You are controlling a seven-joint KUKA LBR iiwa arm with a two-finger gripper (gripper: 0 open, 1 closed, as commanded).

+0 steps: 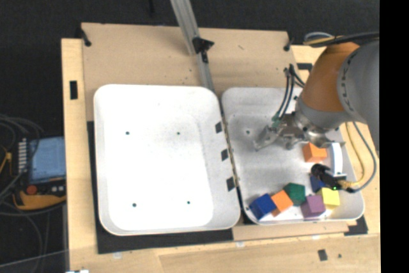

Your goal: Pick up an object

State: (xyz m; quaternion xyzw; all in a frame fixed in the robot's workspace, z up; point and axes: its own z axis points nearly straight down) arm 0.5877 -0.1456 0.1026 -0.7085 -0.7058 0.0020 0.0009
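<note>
While the grey arm (348, 83) with its orange band reaches in from the right over the right-hand bin (255, 113), its end effector (263, 139) hangs low above the bin's bare upper-left floor, fingers pointing left and down toward the centre divider. Whether those fingers are spread or closed cannot be told at this resolution — nothing shows between them.

All the small blocks lie in the right bin, well apart from the fingertips. An orange block (314, 151) sits just beside the wrist, toward the bin's right wall. Along the near edge runs a loose cluster: a blue block (262, 205) at the left, a second orange block (282, 201) touching it, a green block (295, 192) just behind that, then a purple block (313, 205) and a yellow block (331, 196) at the right. A dark blue piece (317, 181) lies near the yellow one, partly hidden by black cabling — its shape is unclear.

The left-hand bin (156, 156) lies alongside on the tan surface (140, 54), their rims touching at the middle. A slanted metal rail (182, 6) rises from behind the bins.
</note>
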